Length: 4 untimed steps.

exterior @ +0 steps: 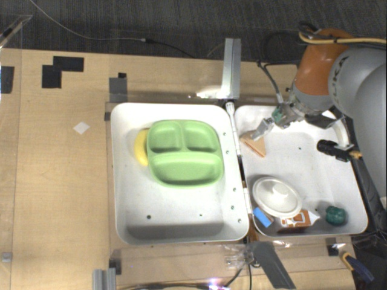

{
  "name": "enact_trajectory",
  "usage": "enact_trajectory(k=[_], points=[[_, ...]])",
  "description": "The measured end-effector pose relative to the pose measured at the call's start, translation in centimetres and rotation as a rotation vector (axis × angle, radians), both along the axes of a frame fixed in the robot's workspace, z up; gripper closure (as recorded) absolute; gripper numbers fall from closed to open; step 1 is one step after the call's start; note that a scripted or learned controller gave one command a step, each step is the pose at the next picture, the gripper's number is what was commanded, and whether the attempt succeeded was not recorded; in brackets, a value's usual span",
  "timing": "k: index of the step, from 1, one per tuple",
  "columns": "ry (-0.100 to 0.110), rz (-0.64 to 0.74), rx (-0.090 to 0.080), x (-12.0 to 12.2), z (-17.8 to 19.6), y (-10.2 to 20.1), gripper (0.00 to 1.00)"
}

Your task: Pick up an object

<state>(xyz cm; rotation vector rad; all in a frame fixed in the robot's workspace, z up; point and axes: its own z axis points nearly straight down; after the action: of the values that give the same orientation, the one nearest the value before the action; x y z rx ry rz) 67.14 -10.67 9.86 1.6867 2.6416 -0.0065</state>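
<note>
My gripper [261, 132] hangs low over the back left corner of the right bin [338, 180], reaching in from the right. Its tip is right above the top edge of a tan-orange wedge [255, 147] lying by the bin's left wall; whether they touch I cannot tell. Nearer the front of this bin sit a white round bowl [277, 197], a small blue piece [262, 217], a brown-orange carton [297, 220] and a dark green ball-like object [335, 215].
The left bin [175, 216] holds a green divided plate [183, 151] with a yellow object [140, 148] partly under its left edge. A metal post [231, 71] stands behind the divider between the bins.
</note>
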Motion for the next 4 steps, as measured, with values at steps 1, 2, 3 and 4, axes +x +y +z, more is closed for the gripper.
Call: enact_trajectory(k=[1,2,3,4], points=[[-0.006,0.271,0.005,0.0,9.0,6.0,0.00],[-0.004,0.316,0.005,-8.7,16.0,5.4,0.00],[-0.003,0.265,0.005,-5.2,13.3,3.1,0.00],[0.001,0.148,0.007,-13.2,8.6,7.0,0.00]])
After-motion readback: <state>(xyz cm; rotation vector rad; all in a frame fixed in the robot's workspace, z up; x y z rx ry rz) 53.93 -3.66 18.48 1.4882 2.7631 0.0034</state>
